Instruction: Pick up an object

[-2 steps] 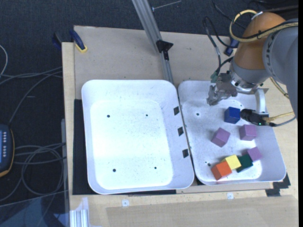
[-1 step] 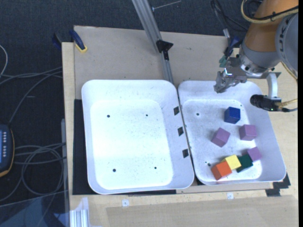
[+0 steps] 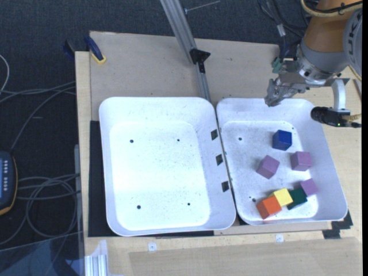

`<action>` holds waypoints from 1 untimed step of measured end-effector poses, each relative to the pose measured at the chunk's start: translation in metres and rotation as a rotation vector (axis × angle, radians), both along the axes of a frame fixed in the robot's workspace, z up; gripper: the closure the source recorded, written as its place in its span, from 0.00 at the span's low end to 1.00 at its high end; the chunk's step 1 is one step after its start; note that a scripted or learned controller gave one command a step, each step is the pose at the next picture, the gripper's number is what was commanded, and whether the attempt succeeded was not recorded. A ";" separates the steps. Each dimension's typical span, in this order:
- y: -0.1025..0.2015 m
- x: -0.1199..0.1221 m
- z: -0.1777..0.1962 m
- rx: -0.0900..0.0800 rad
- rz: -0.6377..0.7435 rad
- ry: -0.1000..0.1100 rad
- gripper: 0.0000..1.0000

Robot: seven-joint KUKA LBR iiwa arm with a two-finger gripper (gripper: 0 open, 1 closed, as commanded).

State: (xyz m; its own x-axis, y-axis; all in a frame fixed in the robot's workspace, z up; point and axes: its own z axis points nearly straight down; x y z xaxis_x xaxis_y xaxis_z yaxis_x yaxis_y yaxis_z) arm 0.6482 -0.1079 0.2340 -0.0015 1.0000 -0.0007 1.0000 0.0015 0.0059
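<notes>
Blue cube (image 3: 282, 140) in right bin (image 3: 328, 171), jaws (image 3: 273, 99) above far rim, nothing seen held

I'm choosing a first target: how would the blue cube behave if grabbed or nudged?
The blue cube looks rigid with flat faces, so it would probably slide rather than roll. It sits apart from the other blocks, so the claw likely has room.
</notes>
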 end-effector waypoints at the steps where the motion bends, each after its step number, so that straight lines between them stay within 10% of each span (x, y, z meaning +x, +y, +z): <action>1: 0.062 -0.012 0.003 0.003 0.005 0.007 1.00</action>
